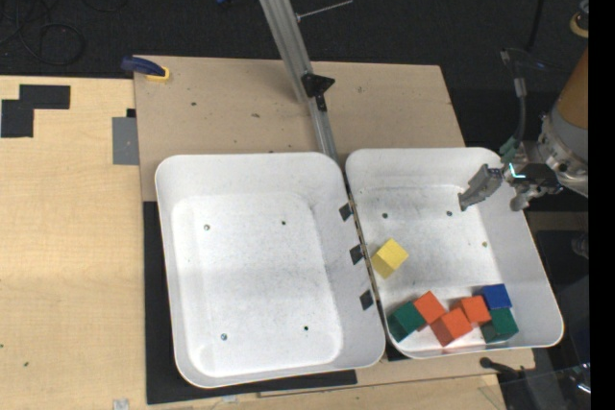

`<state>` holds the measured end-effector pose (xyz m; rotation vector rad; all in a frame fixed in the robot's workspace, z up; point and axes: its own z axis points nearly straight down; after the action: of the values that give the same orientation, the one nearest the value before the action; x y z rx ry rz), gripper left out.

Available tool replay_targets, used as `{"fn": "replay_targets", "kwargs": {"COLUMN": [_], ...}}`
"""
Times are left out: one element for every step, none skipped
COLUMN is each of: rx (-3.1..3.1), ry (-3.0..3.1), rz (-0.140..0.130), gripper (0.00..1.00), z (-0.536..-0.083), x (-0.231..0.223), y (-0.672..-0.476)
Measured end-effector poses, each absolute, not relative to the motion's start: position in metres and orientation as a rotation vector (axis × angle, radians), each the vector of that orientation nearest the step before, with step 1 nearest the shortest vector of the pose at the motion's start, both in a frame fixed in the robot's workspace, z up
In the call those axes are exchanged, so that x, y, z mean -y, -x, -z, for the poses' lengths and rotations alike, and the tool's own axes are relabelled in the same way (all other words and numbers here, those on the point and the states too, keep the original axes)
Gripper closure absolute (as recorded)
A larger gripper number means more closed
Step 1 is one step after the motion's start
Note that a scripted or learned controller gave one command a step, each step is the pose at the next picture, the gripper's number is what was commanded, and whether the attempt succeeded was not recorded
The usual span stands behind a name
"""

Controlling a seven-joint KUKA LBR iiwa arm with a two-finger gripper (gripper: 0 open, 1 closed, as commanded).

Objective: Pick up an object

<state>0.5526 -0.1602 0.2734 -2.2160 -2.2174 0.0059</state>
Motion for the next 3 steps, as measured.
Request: {"fn": "replay_targets", "kwargs": {"rx": [2.218,2.216,2.212], "ry": [2.22,2.217,2.22], "rz": [-0.002,-0.007,-0.007], "gripper": [0.0,0.0,0.0], "z": [-0.276,-0.231,-0.181], "x": [0.161,0.163,0.155], "y": [-0.553,-0.556,-0.559]}}
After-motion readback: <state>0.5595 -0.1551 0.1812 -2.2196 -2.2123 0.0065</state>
